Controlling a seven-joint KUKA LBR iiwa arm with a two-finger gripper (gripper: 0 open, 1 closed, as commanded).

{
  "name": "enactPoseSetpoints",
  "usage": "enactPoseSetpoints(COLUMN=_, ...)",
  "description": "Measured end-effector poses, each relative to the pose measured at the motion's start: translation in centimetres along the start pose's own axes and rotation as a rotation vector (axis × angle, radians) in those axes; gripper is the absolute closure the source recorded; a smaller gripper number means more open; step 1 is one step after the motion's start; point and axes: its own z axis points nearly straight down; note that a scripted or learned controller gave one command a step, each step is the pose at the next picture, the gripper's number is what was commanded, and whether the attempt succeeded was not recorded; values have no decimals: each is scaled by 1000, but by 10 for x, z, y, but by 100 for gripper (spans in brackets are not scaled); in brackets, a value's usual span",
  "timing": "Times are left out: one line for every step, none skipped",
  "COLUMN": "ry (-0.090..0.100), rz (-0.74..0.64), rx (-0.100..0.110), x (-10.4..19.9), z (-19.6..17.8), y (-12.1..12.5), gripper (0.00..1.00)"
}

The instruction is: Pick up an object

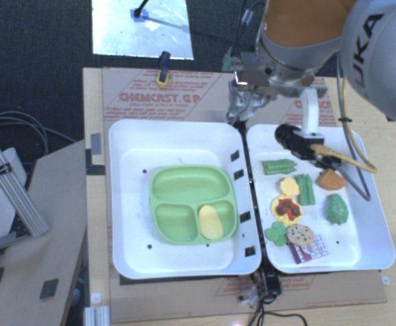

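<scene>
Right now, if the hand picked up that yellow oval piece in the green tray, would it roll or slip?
The yellow oval piece looks smooth and rounded, so it may slip. The green tray compartment would probably stop it rolling.

End effector [238, 111] hangs above both bins' far rims; green tray [192, 204] holds yellow food [211, 222].

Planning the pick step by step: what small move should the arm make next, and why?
Probably shift the end effector toward the right bin and start lowering. It sits high by the bins' far edge, while the toy foods, like the green beans, lie nearer the camera.
</scene>
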Motion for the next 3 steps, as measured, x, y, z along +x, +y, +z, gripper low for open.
enactPoseSetpoints(ry=-4, rz=-2, rx=18, x=-14, z=170, y=11, gripper=100)
enactPoseSetpoints(ry=-8, rz=8, rx=3, x=-147, z=205, y=83, gripper=100)
enactPoseSetpoints(ry=0, rz=-10, rx=-17, x=-106, z=23, y=85, gripper=100)
